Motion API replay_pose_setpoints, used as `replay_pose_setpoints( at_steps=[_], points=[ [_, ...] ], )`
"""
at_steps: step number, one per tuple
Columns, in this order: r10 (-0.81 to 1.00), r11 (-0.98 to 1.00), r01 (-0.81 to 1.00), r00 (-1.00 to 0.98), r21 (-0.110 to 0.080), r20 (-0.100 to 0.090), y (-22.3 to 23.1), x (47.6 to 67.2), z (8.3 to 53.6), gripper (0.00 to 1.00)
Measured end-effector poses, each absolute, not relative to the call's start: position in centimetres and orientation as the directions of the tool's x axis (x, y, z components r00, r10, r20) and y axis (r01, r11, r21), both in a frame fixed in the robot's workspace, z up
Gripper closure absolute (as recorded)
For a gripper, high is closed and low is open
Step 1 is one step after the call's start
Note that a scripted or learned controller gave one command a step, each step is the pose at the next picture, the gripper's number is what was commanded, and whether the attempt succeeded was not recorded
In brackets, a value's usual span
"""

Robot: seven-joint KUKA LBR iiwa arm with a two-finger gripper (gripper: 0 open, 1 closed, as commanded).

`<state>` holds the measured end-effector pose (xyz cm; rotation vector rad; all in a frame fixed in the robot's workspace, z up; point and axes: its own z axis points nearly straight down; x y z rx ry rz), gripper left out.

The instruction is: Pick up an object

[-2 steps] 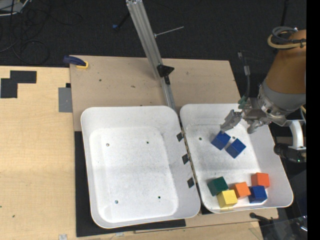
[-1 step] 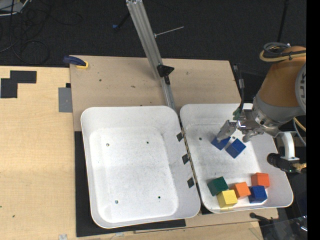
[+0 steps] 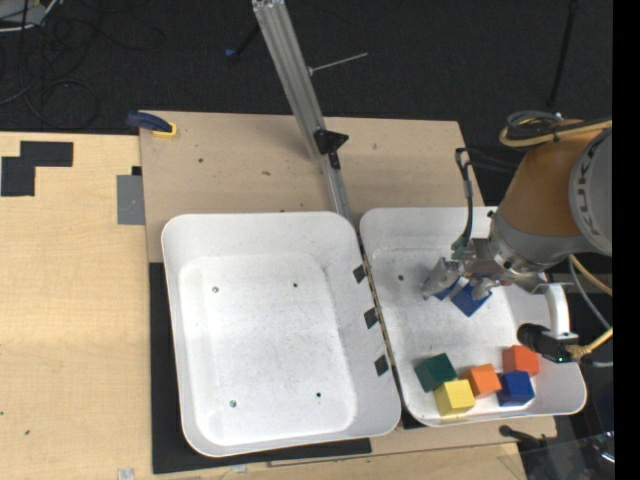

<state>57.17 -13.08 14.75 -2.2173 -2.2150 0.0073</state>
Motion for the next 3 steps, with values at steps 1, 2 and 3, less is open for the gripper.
replay_pose_setpoints(
  at_steps=[1, 2, 3],
  points=[
    [1.0, -0.009, 1.0, 0.009, -0.004, 0.001, -13.3, 57.2, 16.0, 1.0],
    [1.0, -0.005, 1.0, 0.005, 0.004, -0.001, -13.8, 57.1, 22.3, 1.0],
    [1.0, 0.0, 1.0, 0.0, 0.003, -0.001, -13.9, 57.4, 26.6, 1.0]
  ],
)
